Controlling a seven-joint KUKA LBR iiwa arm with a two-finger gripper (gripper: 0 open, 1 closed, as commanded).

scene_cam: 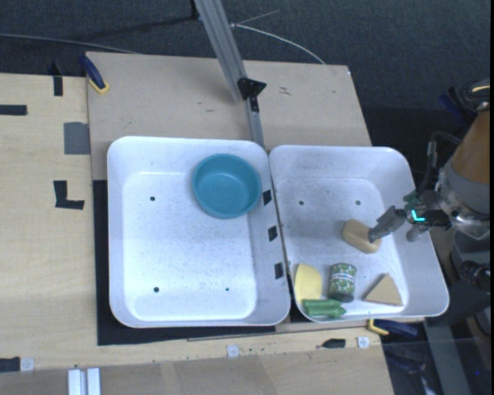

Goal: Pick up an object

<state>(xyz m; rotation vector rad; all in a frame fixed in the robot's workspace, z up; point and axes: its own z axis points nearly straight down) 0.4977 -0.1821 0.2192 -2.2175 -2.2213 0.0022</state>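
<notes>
You see the gripper (400, 225) at the right edge of the right bin (329, 161), fingers spread open with one tip touching the tan block (358, 235) but nothing between them. Below sit a yellow piece (308, 281), green can (342, 281) and tan wedge (384, 290); the blue bowl (226, 185) rests in the left bin (140, 245).

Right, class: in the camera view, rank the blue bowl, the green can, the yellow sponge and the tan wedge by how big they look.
1. Blue bowl, clearly largest.
2. Yellow sponge, tan wedge and green can look too alike to rank.
</notes>
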